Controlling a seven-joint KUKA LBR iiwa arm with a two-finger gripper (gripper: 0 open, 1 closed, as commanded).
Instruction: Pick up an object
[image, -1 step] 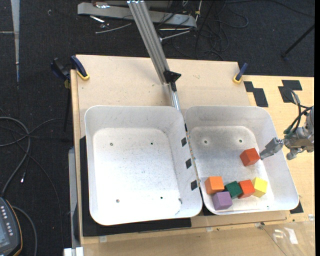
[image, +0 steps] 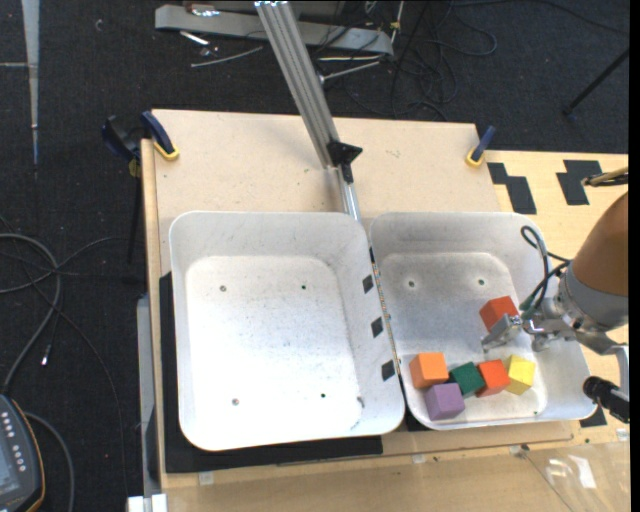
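Several small blocks lie in the right bin. A red-orange block sits near its right side. Along the front lie an orange block, a purple block, a green block, a second red-orange block and a yellow block. My gripper hangs over the right side of that bin, just below the upper red-orange block and above the yellow one. Nothing shows between its fingers.
The left bin stands beside the right one on a wooden board. A metal pole slants down from the top to the gap between the bins. Clamps sit at the board's back corners.
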